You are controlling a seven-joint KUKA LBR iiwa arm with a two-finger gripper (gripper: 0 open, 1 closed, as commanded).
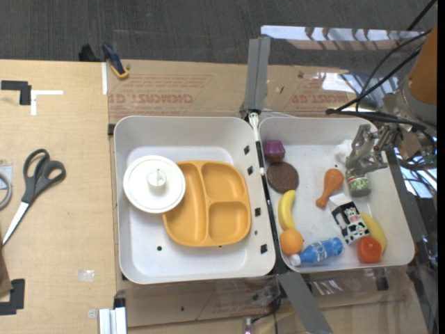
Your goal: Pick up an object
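Note:
My gripper (361, 167) hangs over the back right part of the right bin (311, 132), its metal body pointing down. Directly under its tip lies a small green and white object (359, 184); I cannot tell whether it is held. Just left of that lies an orange drumstick (331, 185). A black and white carton (350, 221), a yellow piece (373, 225) and a red tomato (370, 250) lie nearer the front. A blue bottle (321, 251), an orange (291, 242), a banana (286, 209), a brown cookie (283, 177) and a purple item (274, 149) fill the bin's left side.
The left bin (132, 256) holds an orange divided plate (208, 204) and a white round lid (154, 183). Scissors (35, 179) lie on the bench at the left. Black cables (389, 68) run behind the right bin.

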